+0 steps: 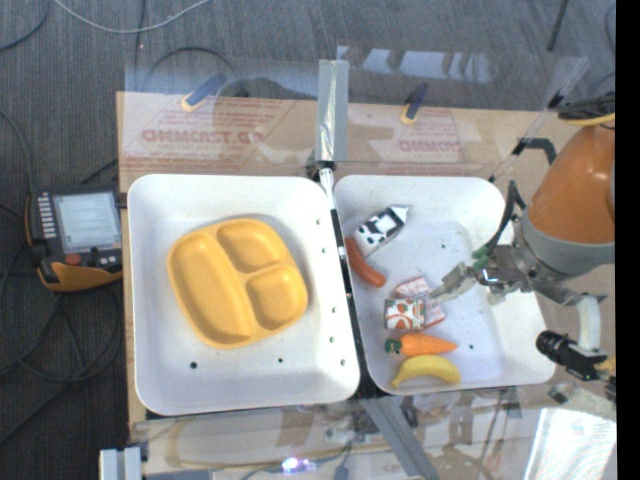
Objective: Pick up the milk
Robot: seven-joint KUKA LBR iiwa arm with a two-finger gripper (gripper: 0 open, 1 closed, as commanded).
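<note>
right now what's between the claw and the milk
In the camera view only bare white floor of the right bin lies between the claw and the milk; the red-and-white carton sits just below the claw.

Cardboard point(215, 133) print — mirrored, unreadable

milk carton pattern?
White with black cow-style patches; the milk carton lies near the top of the right bin in the camera view.

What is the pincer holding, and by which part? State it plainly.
Cannot be told. The pincer sits at the red and white carton, apart from the milk; no hold is visible.
</note>
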